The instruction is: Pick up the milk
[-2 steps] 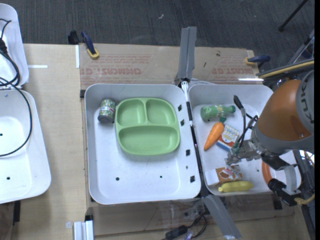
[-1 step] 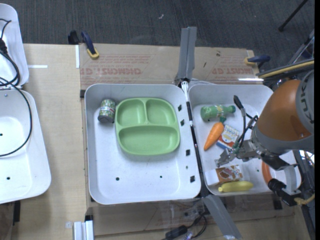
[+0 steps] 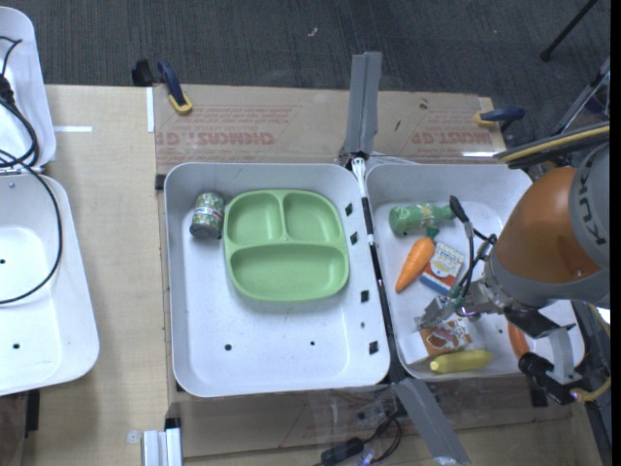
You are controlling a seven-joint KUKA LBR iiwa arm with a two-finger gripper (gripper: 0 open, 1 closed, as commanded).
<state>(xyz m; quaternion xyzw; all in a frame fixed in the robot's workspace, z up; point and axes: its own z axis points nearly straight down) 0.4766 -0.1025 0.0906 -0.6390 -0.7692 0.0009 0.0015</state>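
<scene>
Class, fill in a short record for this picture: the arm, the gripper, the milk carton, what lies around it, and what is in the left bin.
arm: reaches in from the right over the right bin
gripper: low in the right bin, beside the milk
milk carton: lying flat, right of the carrot
other items: green bottle, banana, snack packet
left bin: green divided plate, small can

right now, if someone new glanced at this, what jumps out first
The green divided plate stands out most, lying in the middle of the left bin with a small can beside it at its upper left. Next is the arm's orange band on the right, with the gripper low over the crowded right bin, which holds a carrot, a green bottle, a milk carton and a banana.
</scene>
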